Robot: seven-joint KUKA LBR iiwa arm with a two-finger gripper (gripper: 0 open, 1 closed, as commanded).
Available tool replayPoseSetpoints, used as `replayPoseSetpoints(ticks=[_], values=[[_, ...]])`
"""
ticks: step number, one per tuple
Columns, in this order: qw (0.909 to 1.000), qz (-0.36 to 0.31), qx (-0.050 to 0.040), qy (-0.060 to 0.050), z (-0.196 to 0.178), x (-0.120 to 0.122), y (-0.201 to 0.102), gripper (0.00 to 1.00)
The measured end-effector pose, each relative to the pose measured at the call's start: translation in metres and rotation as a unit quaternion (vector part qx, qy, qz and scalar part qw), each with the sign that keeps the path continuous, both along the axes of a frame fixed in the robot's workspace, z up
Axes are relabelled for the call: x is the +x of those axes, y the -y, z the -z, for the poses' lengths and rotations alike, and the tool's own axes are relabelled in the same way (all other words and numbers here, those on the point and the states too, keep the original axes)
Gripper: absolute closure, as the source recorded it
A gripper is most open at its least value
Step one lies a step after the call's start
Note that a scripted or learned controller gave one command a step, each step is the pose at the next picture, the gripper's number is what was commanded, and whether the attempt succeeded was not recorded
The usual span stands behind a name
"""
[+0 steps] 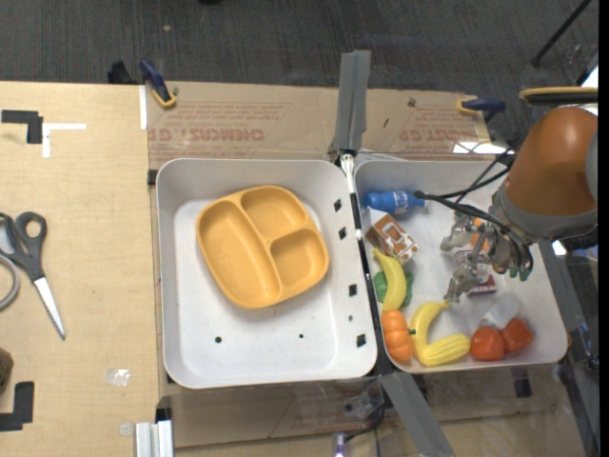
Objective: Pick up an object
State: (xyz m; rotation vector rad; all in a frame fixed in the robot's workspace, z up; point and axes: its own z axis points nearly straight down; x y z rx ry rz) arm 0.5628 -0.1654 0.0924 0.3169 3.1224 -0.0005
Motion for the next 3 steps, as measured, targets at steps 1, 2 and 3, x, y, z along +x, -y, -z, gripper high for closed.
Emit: replayPoseSetpoints(ticks=[1, 2, 3], values=[[0.9994, 0.034, -0.0002, 0.002, -0.002, 0.010, 0.024, 0.00], [0.9995, 0.032, -0.0011, 0.005, -0.012, 0.011, 0.023, 1.00], [0.9995, 0.032, -0.0010, 0.005, -0.012, 0.011, 0.023, 0.00]])
